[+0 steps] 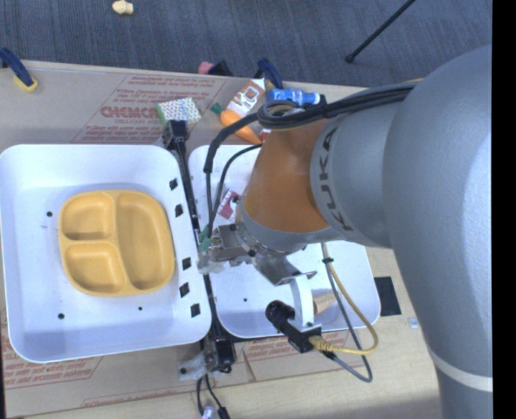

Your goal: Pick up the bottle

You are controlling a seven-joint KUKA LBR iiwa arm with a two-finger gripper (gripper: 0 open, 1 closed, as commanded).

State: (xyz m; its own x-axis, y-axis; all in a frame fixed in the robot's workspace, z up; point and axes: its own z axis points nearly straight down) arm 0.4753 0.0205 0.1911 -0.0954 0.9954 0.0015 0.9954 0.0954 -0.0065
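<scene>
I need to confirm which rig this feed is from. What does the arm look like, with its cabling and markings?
The arm is bulky, rounded and grey, with a wide orange band above the wrist and raised KUKA lettering beside it. Black cables run along its top from a blue fitting. A yellow cable loops below the metal wrist hardware.

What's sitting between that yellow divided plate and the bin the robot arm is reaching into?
In the camera view, the left bin's right rim, with black clips along it, separates the yellow divided plate from the right bin.
</scene>
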